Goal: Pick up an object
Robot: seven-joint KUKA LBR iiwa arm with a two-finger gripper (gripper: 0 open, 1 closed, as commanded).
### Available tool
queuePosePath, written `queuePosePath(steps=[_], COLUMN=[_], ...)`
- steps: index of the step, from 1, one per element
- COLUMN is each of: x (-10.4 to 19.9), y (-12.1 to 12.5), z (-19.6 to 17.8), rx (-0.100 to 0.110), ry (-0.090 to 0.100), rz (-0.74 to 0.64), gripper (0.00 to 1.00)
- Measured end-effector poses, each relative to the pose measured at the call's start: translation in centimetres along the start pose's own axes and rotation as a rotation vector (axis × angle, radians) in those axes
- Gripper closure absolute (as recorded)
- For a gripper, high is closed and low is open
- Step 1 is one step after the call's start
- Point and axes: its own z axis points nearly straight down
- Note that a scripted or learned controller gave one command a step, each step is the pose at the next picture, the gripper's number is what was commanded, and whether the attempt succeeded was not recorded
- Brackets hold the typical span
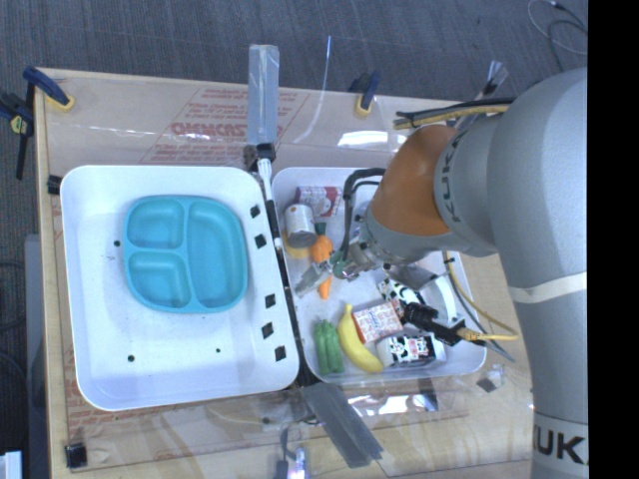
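The arm is down in the right bin [469, 362] now, orange band tipped over the bin's middle, wrist pointing toward the divider between the two bins. The claw [334, 264] sits low at the bin's left side, right on top of a small orange piece, a carrot [320, 250] by the look of it. Whether the claw is wide or pinched I cannot tell; the wrist hides too much. The carrot lies directly under the tip, just beside a tin can [299, 223] on its upper side. Its long axis seems to run toward the near wall, though it is partly covered. Below, well apart from the tip, a banana [354, 344] lies beside a green vegetable [328, 347]. Over in the left bin [90, 297], a blue divided plate [186, 252] rests on its own. My call: the grab is happening here, on the carrot.
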Motion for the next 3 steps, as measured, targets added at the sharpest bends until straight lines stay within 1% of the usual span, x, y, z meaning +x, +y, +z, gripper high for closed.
queuePosePath(steps=[1, 2, 3], x=[0.0, 5.3, 1.7], y=[0.0, 6.6, 3.3], z=[-0.7, -15.6, -25.0], rx=[0.005, -0.004, -0.002], ry=[0.002, -0.004, -0.003], rz=[-0.004, 0.061, -0.076], gripper=[1.0, 1.0, 1.0])
